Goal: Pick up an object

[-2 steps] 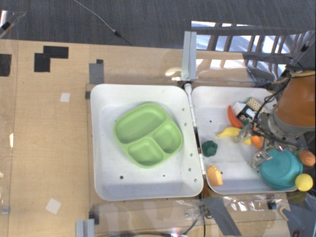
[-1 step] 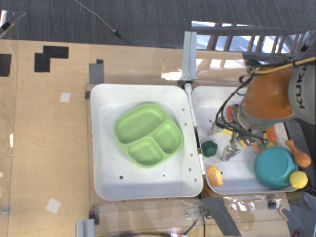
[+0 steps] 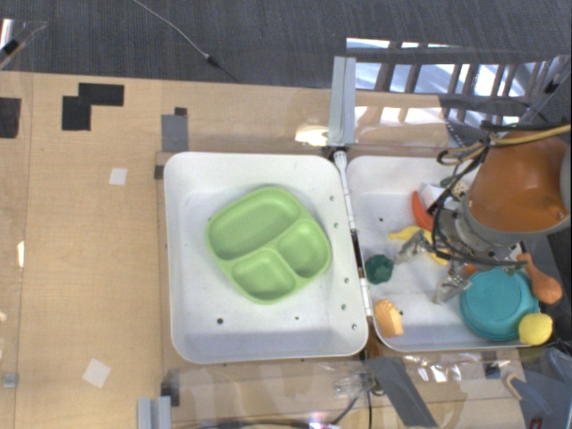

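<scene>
A: What fills the left bin [image 3: 192,329]?

B: A green divided plate [image 3: 269,242] lies alone near the middle of it. The right bin [image 3: 371,181] holds the clutter, and the arm [image 3: 518,186] reaches into it from the right.

A: And the gripper [image 3: 435,266]?

B: It hangs low over the right bin with its two metal fingers [image 3: 453,284] spread apart, nothing between them.

A: What lies near them?

B: A teal bowl [image 3: 496,307] just right of the fingers, a yellow piece [image 3: 407,234] at the far-left one (touching or not cannot be told), a dark green lump [image 3: 379,269] just left, an orange-yellow piece [image 3: 388,317] nearer, and a yellow ball [image 3: 535,328] beside the bowl.
</scene>
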`<state>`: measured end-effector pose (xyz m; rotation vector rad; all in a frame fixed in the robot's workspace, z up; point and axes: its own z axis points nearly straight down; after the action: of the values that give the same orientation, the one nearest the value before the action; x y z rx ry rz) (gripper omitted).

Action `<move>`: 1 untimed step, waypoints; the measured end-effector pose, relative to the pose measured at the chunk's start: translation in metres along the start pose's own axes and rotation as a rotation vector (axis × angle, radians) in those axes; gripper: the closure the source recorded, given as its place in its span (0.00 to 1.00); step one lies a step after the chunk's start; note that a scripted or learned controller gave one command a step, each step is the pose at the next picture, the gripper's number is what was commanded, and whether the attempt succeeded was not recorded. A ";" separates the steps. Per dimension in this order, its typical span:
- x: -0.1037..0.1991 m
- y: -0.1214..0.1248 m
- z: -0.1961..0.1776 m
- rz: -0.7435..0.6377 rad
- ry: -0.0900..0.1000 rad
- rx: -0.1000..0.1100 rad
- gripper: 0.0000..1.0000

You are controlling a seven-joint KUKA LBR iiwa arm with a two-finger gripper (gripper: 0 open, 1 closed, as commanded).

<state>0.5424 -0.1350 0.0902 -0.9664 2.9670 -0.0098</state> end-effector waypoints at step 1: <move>-0.086 -0.017 0.003 -0.060 0.002 -0.003 0.00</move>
<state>0.6219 -0.0982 0.0888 -1.0565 2.9394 -0.0069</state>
